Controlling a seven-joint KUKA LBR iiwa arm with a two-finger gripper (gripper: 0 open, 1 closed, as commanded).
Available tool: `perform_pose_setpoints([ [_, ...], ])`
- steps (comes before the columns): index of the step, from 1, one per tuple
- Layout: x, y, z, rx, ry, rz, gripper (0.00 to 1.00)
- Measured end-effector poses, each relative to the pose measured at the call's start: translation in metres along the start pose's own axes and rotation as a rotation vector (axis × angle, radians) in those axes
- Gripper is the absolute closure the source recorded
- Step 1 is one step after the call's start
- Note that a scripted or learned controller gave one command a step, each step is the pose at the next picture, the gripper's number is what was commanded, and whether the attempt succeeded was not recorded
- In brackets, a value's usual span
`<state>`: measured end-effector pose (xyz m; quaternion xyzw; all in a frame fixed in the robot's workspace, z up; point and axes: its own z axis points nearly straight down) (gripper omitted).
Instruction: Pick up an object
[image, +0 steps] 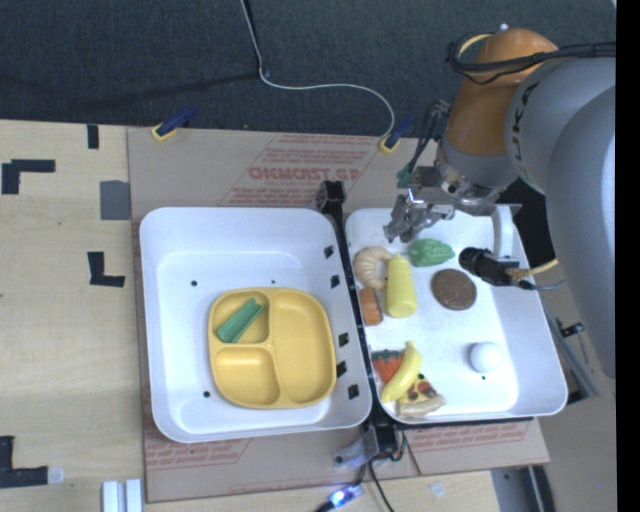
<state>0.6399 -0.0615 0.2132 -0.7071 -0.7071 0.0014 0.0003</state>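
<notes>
My gripper (405, 228) hangs over the far left part of the right bin (530, 340), its fingers pointing down with nothing seen between them. Just below it lie a beige croissant (372, 264), a yellow corn cob (401, 288) and a green leafy piece (431, 252). Further into the same bin are a brown round cookie (454, 290), an orange carrot piece (371, 306), a white ball (485, 356), a banana (403, 373) and a pizza slice (420, 400).
The left bin (170, 300) holds a yellow divided plate (290, 350) with a green piece (240, 321) in its upper-left compartment. The bins' shared wall (345, 300) runs just left of the gripper. A cable crosses the dark floor behind the bench.
</notes>
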Motion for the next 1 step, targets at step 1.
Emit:
perform_pose_setpoints([
  [1,0.0044,-0.0006,-0.0017,-0.001,0.000,-0.001,1.00],
])
